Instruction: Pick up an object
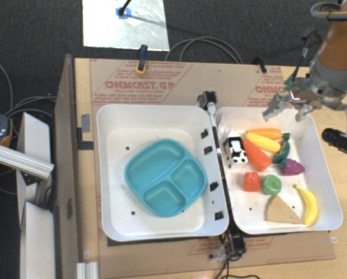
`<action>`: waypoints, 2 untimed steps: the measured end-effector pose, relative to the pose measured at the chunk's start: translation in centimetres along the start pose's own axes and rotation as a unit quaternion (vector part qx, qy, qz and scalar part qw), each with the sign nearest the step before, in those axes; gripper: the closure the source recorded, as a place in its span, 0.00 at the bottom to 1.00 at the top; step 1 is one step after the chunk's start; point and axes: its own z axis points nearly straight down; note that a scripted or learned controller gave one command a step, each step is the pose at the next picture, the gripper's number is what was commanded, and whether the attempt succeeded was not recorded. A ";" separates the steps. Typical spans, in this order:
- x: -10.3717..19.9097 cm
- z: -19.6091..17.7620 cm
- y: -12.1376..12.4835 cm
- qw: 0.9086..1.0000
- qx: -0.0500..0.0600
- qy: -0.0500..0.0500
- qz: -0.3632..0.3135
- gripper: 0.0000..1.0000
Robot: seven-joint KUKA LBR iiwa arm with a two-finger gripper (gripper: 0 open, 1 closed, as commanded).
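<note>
My gripper (289,110) hangs over the far rim of the right bin (330,182), its two grey fingers (272,110) spread open with nothing between them. Below it in that bin lie toy foods: a corn cob (265,139), a carrot (256,154), a black-and-white cow figure (238,150), a green pod (282,151), purple grapes (292,167), a red pepper (251,182), a green round fruit (272,184), a banana (308,203) and a tan wedge (282,211). The gripper is above and behind the corn, apart from it.
The left bin (118,138) holds a teal divided plate (165,176). A black-clipped divider (215,150) runs between the bins. Cables and a metal sheet (125,16) lie beyond the bench. An aluminium rail (19,160) sits at the left.
</note>
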 end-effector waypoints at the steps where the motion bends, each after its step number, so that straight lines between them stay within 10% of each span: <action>1: -3.7 9.0 1.4 1.000 0.002 0.000 0.002 0.00; 2: -8.5 12.5 1.3 1.000 0.000 -0.001 0.002 0.00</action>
